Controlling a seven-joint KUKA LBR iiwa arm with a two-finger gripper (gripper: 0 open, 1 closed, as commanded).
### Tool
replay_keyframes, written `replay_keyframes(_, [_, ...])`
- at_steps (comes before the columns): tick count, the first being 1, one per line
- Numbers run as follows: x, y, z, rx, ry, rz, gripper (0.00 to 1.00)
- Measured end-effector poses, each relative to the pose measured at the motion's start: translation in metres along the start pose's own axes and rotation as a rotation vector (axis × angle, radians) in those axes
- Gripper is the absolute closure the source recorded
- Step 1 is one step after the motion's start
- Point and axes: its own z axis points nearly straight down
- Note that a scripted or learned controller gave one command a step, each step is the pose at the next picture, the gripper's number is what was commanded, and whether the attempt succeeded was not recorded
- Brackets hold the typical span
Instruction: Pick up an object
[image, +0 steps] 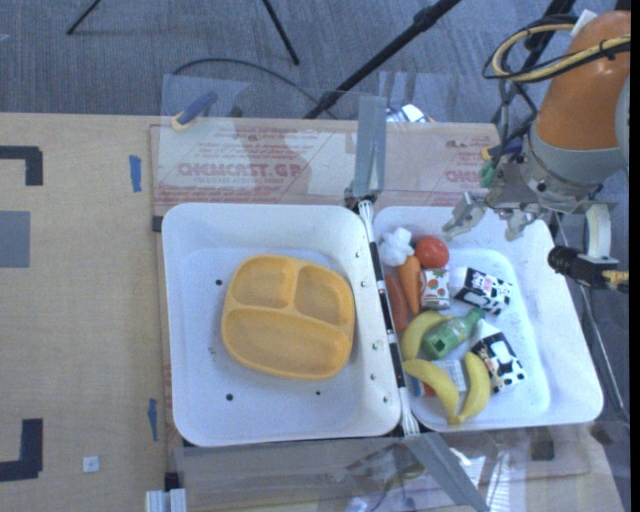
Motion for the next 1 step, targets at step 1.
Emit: replay_keyframes(1, [-0.0319,0.0018,0.1138,-0.003,-0.001,0.019,0.0])
